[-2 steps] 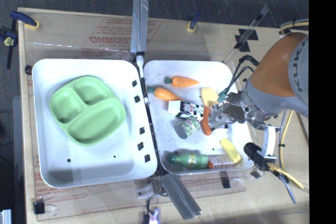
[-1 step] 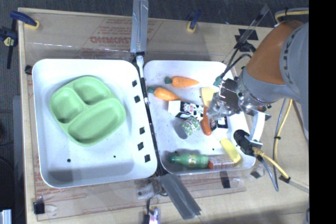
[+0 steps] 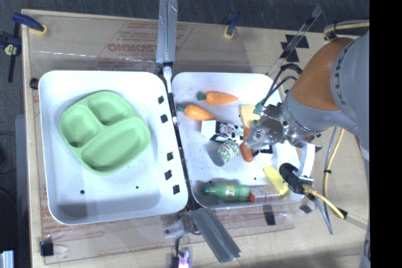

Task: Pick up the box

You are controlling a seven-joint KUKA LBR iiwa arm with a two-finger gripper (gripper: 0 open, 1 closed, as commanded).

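We locate the box [image 3: 221, 129] in the right bin [image 3: 188, 88], near the bin's middle, a little toward its left wall: a small white carton with black printing. The gripper [image 3: 260, 132] sits low over the bin's right half, so the box lies to camera-left of it, near but apart, with a red piece [image 3: 246, 152] and a crumpled green-grey item [image 3: 227, 150] just below the gap between them. The box's long axis appears to run roughly left-right across the bin, though the print blurs its outline. We cannot tell from this view how the pincer is set.

Surface: smooth white bin floor, shallow walls. Room is tight: two carrots [image 3: 210, 105] toward the far edge, a green bottle [image 3: 227, 191] along the near edge, a yellow piece [image 3: 274, 179] at the near right corner. We judge a short leftward shift is needed.
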